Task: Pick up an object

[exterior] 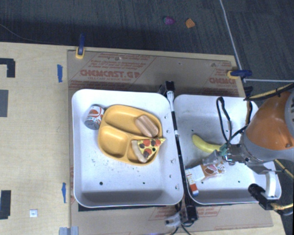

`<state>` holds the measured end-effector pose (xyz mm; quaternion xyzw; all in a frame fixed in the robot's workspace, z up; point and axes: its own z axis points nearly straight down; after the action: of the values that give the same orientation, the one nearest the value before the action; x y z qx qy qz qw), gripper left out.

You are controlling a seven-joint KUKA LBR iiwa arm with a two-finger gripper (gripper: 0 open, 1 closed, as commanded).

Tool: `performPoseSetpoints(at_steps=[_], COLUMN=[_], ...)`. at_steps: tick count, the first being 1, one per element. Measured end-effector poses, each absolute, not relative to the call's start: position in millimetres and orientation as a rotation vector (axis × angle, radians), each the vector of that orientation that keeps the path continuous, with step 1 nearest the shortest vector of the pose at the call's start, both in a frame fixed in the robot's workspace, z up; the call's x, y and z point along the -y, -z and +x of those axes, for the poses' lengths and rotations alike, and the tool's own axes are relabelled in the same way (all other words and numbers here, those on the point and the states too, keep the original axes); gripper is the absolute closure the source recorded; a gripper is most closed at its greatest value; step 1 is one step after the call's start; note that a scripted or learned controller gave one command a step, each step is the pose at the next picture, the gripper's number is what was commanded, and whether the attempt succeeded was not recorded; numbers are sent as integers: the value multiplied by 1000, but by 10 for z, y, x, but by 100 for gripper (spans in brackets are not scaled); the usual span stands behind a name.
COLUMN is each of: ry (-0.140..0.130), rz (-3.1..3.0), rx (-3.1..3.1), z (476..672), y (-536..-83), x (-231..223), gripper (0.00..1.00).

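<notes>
Gripper [226, 156] low in right bin [231, 192], right of frame centre; finger state unreadable, cannot tell. Tip sits at banana [204, 143] end, just above clear packet [210, 169]. Judgement: pick one target, centre over it, descend straight, avoid snagging cable [224, 119]. Yellow tray [118, 137] in left bin [120, 195], well apart.

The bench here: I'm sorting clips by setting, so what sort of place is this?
Probably a robot grasping lab, not a kitchen. Two shallow white plastic bins sit on a clamped brown board, holding toy food, such as a yellow divided plate and a yellow banana, with the grey and orange arm over them.
</notes>
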<state>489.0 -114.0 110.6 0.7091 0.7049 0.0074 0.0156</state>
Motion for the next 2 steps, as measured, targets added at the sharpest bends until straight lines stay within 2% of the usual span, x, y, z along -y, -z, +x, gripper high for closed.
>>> performPoseSetpoints(at_steps=[2], ry=[-22], rz=[2205], rx=[-2193], z=[4901], y=[-1088], x=[1116], gripper=[0])
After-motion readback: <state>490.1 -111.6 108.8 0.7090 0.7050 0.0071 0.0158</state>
